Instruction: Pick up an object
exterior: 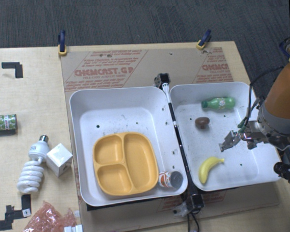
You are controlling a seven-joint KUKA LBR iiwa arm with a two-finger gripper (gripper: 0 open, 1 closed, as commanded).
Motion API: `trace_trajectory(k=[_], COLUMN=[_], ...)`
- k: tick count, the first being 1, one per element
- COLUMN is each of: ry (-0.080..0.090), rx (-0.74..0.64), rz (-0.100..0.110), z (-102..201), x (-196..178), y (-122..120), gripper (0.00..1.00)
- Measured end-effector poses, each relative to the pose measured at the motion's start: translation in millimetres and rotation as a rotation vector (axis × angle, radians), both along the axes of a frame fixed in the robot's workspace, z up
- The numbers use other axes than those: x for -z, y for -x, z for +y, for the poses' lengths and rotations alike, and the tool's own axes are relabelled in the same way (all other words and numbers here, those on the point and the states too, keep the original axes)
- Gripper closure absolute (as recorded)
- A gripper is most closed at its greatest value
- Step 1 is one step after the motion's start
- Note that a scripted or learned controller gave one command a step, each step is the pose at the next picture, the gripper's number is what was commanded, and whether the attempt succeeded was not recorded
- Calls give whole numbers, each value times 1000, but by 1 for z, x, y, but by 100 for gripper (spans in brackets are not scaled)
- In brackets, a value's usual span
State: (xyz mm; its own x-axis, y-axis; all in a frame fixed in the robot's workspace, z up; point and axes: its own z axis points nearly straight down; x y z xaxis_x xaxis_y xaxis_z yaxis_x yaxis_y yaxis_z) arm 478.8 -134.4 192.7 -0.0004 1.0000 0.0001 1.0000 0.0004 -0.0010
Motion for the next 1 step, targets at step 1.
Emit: trace_trajectory(k=[1], ry=[0], rx=[1], rz=[-1], z=[13], x=[100], y=[-25], gripper=[0])
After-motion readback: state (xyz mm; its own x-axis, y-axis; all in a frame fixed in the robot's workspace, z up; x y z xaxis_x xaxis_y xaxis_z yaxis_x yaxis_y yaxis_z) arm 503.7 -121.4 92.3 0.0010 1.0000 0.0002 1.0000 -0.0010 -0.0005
